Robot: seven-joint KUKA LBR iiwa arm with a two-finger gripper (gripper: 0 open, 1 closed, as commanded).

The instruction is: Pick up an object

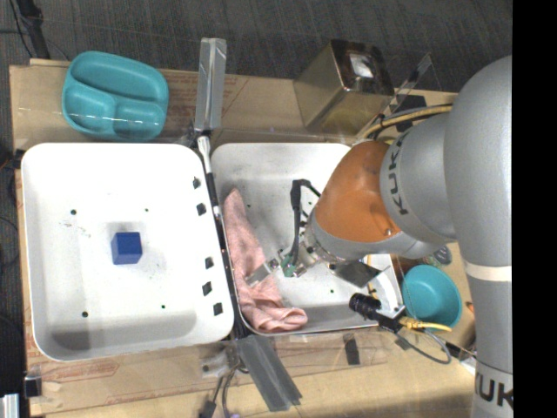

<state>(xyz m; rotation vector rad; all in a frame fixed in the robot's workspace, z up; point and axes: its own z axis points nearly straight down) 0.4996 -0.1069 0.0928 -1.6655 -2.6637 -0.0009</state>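
Note:
A pink cloth (251,273) lies crumpled along the left wall of the right bin (261,159). My gripper (280,266) hangs low in that bin, right at the cloth's right edge and under the arm's orange band (352,203). The arm hides much of the bin's right half. A small blue cube (127,246) sits alone on the floor of the left bin (52,198), far from the gripper.
A teal divided tray (115,94) rests on the bench behind the left bin. A teal bowl (431,294) sits right of the right bin, beside cables (409,325). A metal box (348,81) stands behind the right bin.

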